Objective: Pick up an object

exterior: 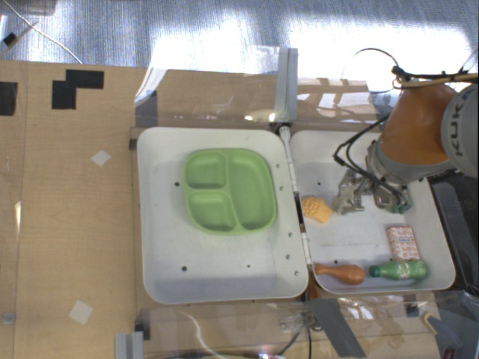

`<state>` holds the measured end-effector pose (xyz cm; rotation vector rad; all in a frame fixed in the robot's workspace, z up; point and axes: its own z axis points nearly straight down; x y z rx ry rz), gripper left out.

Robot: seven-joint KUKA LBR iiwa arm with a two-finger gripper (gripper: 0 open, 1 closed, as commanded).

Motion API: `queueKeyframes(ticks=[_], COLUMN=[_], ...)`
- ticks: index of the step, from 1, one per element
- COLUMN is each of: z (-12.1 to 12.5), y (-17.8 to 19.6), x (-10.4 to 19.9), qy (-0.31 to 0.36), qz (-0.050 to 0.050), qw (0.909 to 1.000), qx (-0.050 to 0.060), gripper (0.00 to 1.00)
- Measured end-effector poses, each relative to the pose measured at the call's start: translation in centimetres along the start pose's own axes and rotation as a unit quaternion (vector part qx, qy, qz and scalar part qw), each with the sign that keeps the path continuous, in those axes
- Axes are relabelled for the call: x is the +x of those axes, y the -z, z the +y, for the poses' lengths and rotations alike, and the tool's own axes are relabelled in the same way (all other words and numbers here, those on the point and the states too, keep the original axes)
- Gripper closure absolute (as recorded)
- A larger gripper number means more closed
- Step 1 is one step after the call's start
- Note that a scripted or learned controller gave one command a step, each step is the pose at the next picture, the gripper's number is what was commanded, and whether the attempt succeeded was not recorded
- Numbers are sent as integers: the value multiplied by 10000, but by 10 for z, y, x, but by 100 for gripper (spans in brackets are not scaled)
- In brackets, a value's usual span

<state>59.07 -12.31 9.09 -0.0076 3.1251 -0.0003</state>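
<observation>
Four objects lie near our gripper [358, 200] — finger state unclear; we descend squarely onto the orange lump [317, 210] just beside it.

2 white bins [157, 275] — a green plate [228, 190] in one; the claw [364, 197] over the other, near a yellow pastry [316, 210].

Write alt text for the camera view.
A grey arm's gripper hangs over the right bin, which holds a yellow lump, pink box, green bottle and orange-brown drumstick. The left bin holds a green tray.
</observation>
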Motion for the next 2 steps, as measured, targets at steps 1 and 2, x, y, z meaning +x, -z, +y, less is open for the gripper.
queueKeyframes(ticks=[1,2], z=[38,75], y=[0,99], x=[-23,25], qy=[411,-1722], qz=[-5,12], qw=[9992,9851], qx=[1,-1], gripper=[100,100])
